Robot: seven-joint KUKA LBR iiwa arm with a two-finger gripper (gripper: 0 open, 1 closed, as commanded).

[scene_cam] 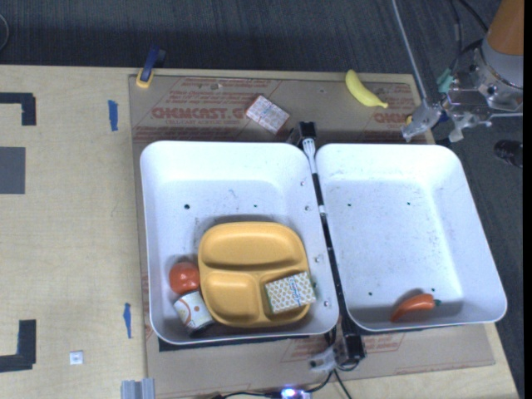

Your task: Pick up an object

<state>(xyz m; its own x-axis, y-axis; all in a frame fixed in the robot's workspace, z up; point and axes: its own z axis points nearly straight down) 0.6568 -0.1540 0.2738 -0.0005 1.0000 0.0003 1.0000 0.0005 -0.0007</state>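
The left bin (166,173) holds a yellow divided tray (245,260) with a patterned sponge (289,293) in its lower right compartment. A red-orange ball (184,276) and a small white and orange cup (193,311) lie just left of the tray. The right bin (399,189) holds an orange carrot-like toy (413,304) near its front edge. My gripper (432,120) hangs above the bench beyond the right bin's far right corner, well away from every object. Nothing shows between its fingers.
A yellow banana (364,90) and a small patterned pad (267,113) lie on the board behind the bins. A blue and yellow clip (149,66) sits at the board's far left corner. A thin rod (403,23) slants across the upper right.
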